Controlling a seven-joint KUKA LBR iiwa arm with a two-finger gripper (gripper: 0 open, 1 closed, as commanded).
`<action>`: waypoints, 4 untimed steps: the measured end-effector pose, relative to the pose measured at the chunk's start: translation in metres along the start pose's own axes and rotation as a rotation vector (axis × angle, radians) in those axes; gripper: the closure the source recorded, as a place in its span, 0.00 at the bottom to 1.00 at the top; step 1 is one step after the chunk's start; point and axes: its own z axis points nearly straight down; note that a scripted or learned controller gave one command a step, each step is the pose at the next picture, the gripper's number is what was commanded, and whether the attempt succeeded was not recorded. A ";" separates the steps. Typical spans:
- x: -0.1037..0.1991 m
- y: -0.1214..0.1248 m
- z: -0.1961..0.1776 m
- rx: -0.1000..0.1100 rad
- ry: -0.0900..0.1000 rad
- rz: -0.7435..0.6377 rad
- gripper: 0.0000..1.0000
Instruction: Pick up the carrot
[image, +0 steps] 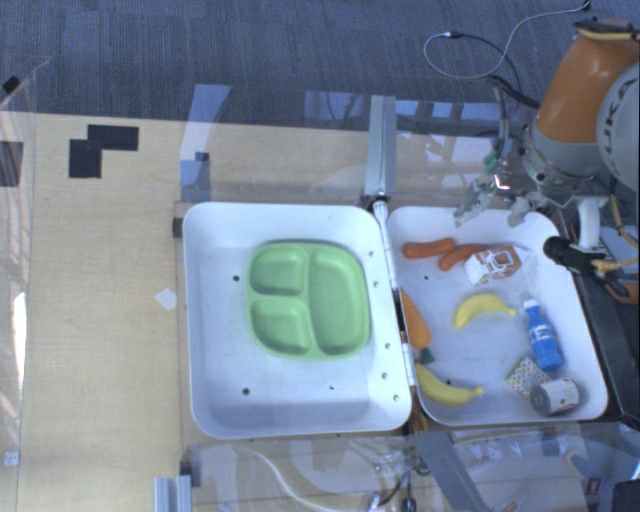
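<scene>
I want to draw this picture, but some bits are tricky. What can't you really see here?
- Gripper: small and blurred against the bench at the right bin's far edge; open or shut is unclear.
- Carrot: it lies against the bin's left wall, with its near end too small to make out.
- White packet: its printing is too small to read.
- Arm: cut off by the camera view's top and right edges.
</scene>
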 end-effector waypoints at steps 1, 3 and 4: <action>0.000 0.000 0.000 0.000 0.000 0.000 0.00; 0.034 -0.080 0.114 -0.003 -0.001 -0.423 0.00; 0.009 -0.117 0.122 -0.011 -0.004 -0.595 0.00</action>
